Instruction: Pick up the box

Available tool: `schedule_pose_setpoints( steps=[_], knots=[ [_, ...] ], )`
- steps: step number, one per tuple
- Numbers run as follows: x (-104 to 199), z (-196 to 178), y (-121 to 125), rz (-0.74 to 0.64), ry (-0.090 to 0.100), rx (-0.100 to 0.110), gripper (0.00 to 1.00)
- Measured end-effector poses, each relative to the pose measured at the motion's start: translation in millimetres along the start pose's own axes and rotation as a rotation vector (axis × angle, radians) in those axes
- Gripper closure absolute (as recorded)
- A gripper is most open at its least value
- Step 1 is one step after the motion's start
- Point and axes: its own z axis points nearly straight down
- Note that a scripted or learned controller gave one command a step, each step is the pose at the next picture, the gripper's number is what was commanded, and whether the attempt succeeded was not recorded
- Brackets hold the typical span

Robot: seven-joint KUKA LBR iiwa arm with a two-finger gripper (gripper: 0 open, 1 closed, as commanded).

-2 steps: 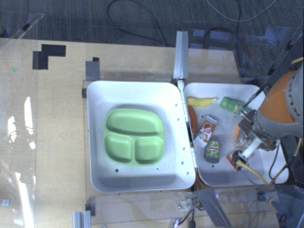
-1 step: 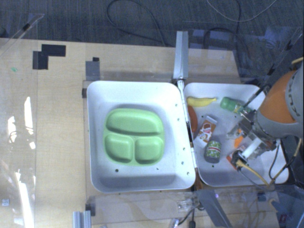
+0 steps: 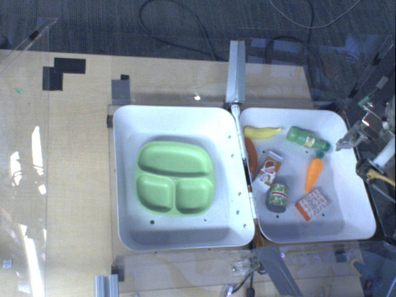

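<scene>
**At the right rim: gripper beside the bin, boxes lying inside**

At the three o'clock edge of the view, the gripper (image 3: 346, 142) is seen just over the right rim of the right bin (image 3: 356, 228). Whether it is released or clenched cannot be told. Nothing is seen held by it. The grey arm (image 3: 378, 135) is seen behind it, toward three o'clock.

Nearest the gripper, toward its nine o'clock, a green bottle (image 3: 307, 138) is laid on its side. Below the bottle, toward six o'clock, an orange carrot (image 3: 314, 173) is laid with its green top pointing to twelve o'clock.

The box (image 3: 312, 203), flat and orange and white, is found at the five o'clock part of the right bin, just below the carrot's tip and apart from it. A second, small red-and-white box (image 3: 268, 170) is found near the bin's centre-left, tilted. A dark can (image 3: 277, 197) is placed at six o'clock from that small box, just beside it.

A yellow banana (image 3: 262, 132) is laid at the bin's eleven o'clock corner. An orange-brown long item (image 3: 250, 155) is set along the left wall at nine o'clock; what it is cannot be told.

The left bin (image 3: 124, 184) is set touching the right one, at nine o'clock from it. A green divided tray (image 3: 175, 178) with three compartments is laid at its centre.
</scene>
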Motion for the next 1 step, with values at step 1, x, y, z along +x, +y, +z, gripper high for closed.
schedule_pose_setpoints(
  steps=[1],
  knots=[
    [-31.1, 159.4, -19.5, 0.084, -0.001, 0.007, 0.0]
  ],
)
